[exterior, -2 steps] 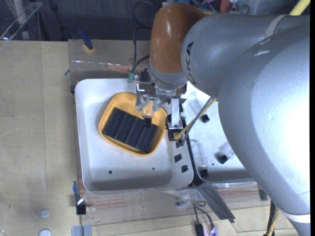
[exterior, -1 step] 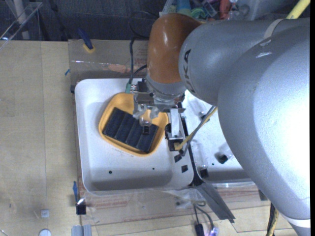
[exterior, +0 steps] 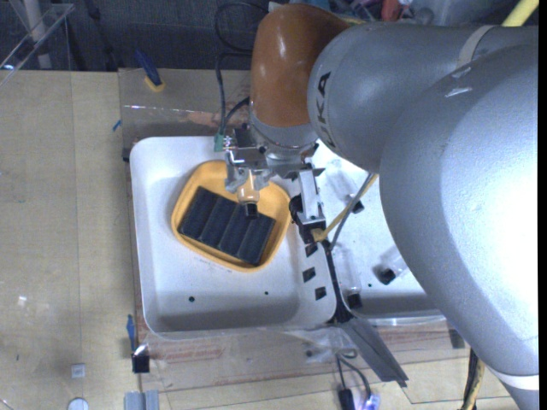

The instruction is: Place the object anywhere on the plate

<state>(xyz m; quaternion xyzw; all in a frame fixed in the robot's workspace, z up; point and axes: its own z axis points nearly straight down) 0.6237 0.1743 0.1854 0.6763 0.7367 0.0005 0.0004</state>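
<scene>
Filling the right half of the view, closest to the lens, the grey robot arm with its orange-brown band above the wrist reaches leftward and down over the bench. Its two-finger gripper hangs over the upper right part of a yellow, rounded-square plastic plate, which lies tilted in the left shallow white bin. On that plate rests a dark, flat rectangular object with ribbed grooves, covering most of the plate's floor, its upper right end just under the gripper's tip. A small dark-and-tan piece sits at the fingertips, but whether the gripper pinches anything, or how wide it stands, cannot be told from this angle. Beside it, the right shallow white bin is mostly hidden by the arm; a small dark item lies on its visible floor. Both bins sit on a pale wooden bench.
</scene>
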